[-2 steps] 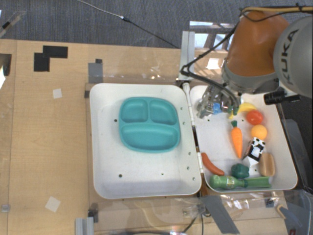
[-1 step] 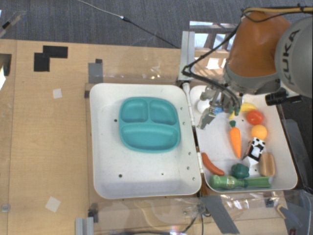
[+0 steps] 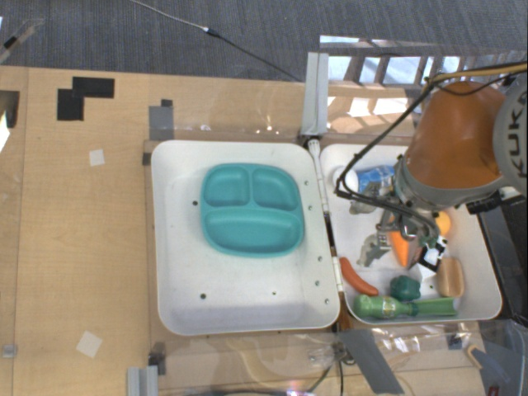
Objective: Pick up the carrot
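Though half hidden by the arm (image 3: pixel 454 139), carrot (image 3: pixel 402 248) beside fingers (image 3: pixel 381 242), grip unclear.

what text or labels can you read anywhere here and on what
"KU", the visible start of a cropped logo, on the grey arm at the right edge.
Blue packet in the right bin: any print is too blurred to read.
Nothing else readable.

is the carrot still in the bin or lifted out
In the bin. The carrot lies in the right bin, partly covered by the end effector above it. Whether it is gripped cannot be told.
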Robot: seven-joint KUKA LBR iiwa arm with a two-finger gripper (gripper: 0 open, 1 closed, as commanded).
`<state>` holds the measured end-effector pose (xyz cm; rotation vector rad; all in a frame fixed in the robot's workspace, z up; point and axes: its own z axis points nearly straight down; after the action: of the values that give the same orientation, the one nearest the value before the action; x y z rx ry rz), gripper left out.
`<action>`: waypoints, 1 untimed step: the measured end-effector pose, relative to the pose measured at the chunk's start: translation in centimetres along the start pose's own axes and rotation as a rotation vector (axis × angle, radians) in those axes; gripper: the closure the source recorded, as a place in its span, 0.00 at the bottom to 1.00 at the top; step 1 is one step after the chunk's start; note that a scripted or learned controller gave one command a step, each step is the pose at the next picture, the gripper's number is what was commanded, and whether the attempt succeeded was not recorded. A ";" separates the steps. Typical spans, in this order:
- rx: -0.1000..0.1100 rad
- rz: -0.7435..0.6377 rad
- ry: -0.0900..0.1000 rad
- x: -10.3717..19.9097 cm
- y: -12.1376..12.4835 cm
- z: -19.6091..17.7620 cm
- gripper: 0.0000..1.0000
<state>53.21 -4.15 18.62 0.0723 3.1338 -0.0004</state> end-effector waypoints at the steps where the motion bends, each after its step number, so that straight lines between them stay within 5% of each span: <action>1: 0.003 0.020 -0.012 -0.5 -9.5 9.6 0.00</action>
<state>53.38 -13.65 9.05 0.1031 3.1213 -0.0047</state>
